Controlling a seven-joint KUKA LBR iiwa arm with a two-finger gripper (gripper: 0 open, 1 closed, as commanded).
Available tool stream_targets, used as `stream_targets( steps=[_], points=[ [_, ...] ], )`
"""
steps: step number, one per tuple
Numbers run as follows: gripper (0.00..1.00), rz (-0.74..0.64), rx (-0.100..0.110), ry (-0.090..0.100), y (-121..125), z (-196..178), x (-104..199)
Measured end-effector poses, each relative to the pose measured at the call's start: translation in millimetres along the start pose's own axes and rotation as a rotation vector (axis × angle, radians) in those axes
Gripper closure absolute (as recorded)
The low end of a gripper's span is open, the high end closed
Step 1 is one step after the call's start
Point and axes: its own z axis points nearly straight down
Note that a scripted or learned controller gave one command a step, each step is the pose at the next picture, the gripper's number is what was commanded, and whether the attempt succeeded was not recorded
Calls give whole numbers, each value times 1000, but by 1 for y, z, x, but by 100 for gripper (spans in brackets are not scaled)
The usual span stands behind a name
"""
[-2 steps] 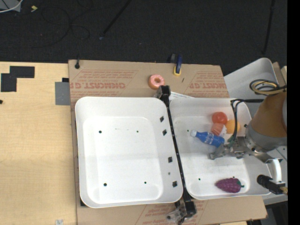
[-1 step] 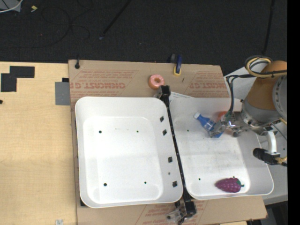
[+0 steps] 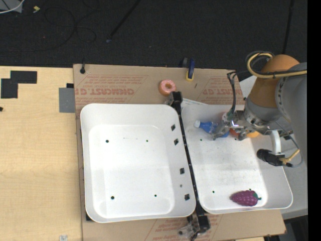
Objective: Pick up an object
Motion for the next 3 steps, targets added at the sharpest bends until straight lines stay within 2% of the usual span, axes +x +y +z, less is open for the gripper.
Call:
stream_targets(
  steps=[1,2,3],
  points=[
    [0,5,-5,-3,-48,-20,-35],
    [0,0,10,-2,6,2,18],
    [100,1,6,-2,5,-8,17]
  ],
)
